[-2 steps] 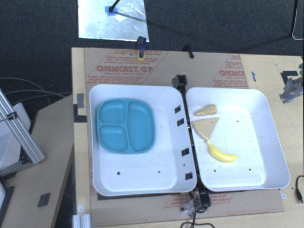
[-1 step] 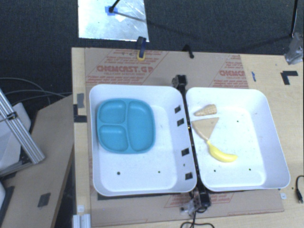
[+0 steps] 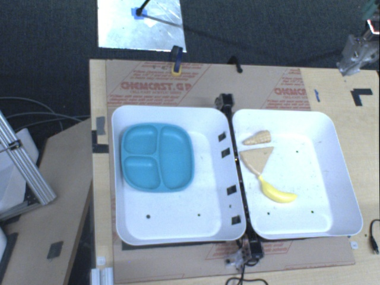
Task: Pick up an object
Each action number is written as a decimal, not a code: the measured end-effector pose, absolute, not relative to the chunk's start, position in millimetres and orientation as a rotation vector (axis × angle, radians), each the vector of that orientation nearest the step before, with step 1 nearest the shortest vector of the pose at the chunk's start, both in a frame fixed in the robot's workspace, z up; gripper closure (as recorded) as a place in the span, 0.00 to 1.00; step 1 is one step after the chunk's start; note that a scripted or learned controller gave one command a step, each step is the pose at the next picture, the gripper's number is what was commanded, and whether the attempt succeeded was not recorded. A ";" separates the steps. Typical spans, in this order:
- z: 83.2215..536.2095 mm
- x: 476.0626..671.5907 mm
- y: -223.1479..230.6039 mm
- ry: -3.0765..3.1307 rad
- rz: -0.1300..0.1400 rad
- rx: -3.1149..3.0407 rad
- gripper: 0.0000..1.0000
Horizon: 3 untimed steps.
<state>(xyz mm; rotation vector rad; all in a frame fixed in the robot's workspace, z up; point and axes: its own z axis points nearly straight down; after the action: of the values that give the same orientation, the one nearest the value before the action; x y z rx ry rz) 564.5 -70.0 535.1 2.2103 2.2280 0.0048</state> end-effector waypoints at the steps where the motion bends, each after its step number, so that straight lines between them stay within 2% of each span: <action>1: 535.2 578.5 -40.4 2.228 0.005 2.211 1.00; 3: 535.3 638.3 0.4 2.225 0.005 2.212 1.00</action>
<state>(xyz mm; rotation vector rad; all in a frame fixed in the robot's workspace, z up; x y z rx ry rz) 638.3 0.4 535.3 2.2117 2.2250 0.0054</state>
